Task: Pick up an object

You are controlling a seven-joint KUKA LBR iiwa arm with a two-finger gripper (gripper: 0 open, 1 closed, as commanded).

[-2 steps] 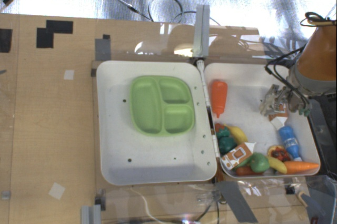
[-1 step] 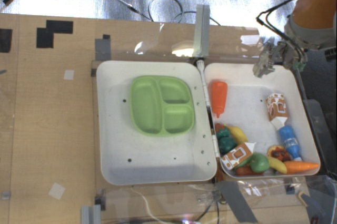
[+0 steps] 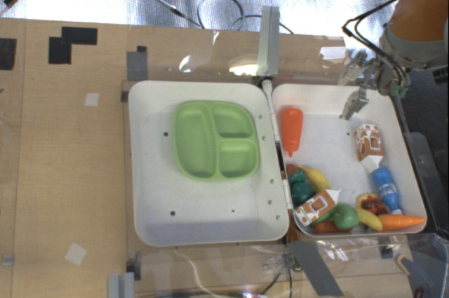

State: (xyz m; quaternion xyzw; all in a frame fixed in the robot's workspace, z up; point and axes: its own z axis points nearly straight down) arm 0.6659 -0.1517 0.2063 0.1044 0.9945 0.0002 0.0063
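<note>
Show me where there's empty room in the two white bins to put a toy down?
Left bin: bare floor all around the green divided plate, widest below it. Right bin: bare middle patch between the orange bottle and the brown-and-white carton. Its lower end is crowded with the toy-food pile.

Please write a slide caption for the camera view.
Pincer hovers over right bin of toys; green tray in left bin.
</note>
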